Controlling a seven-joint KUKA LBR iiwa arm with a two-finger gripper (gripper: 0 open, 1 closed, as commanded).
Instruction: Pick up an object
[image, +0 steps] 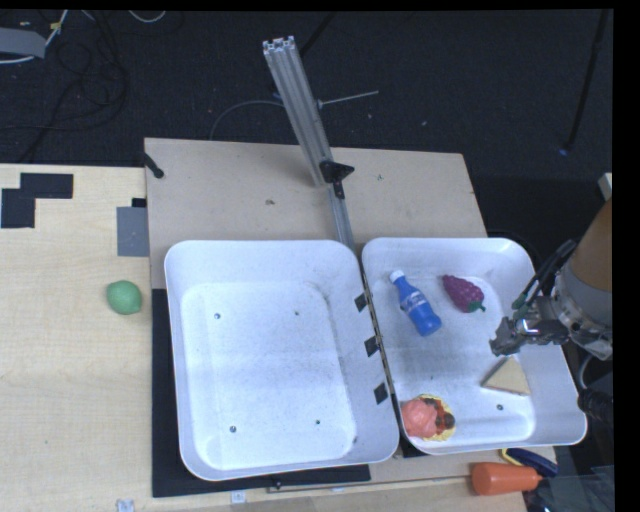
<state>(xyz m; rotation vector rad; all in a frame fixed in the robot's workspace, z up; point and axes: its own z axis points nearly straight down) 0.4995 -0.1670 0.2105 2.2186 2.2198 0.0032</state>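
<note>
The right bin (500, 432) holds a blue bottle (416, 304) with a white cap, a purple grape-like piece (463, 291), a tan wedge (509, 378) and a red-and-yellow crumpled item (429, 417). My gripper (507, 338) reaches in from the right edge, hovering over the right side of that bin. It sits just above the tan wedge and right of the blue bottle. Nothing shows between its dark fingers.
The left bin (200, 262) lies beside the right one. A green ball (125, 297) rests on the bench at the left. An orange object (503, 477) lies below the right bin. A metal rail (303, 110) slants up behind the bins.
</note>
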